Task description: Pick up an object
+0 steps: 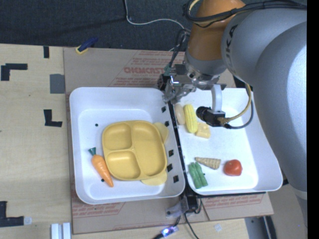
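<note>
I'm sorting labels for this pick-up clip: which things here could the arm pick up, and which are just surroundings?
Candidates for the pick:
corn cob
tomato
green vegetable
carrot
yellow divided plate
The gripper hangs over the bins' shared edge, nearest the corn cob.

Just surroundings:
left bin
right bin
cardboard sheet
white cable

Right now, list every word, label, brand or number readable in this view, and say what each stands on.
"KUKA", partly visible as dark letters on the grey arm.
Red printing on the cardboard sheet behind the bins: too blurred to read.
</note>
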Tool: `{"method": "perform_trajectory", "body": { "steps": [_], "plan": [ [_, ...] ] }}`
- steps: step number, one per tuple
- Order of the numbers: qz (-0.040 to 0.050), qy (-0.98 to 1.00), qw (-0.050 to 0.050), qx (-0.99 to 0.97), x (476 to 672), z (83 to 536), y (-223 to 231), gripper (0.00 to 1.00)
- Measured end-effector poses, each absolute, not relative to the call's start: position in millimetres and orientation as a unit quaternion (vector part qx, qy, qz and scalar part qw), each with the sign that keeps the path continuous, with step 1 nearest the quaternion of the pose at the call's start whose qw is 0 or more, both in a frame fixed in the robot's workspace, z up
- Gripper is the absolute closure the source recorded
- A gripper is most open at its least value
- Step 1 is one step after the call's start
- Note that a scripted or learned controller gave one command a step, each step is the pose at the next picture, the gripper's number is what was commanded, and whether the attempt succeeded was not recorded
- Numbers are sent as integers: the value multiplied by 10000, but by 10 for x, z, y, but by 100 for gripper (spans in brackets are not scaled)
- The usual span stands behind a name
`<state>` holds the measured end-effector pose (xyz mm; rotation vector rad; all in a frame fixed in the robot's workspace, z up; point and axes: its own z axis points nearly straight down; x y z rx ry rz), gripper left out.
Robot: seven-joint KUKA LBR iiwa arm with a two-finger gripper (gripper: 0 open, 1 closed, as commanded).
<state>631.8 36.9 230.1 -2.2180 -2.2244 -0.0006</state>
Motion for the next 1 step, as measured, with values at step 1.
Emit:
{"method": "perform_trajectory", "body": {
  "steps": [1],
  "plan": [
    [21, -7074, 10, -7068, 6189, 2143, 329, 100]
  ]
}}
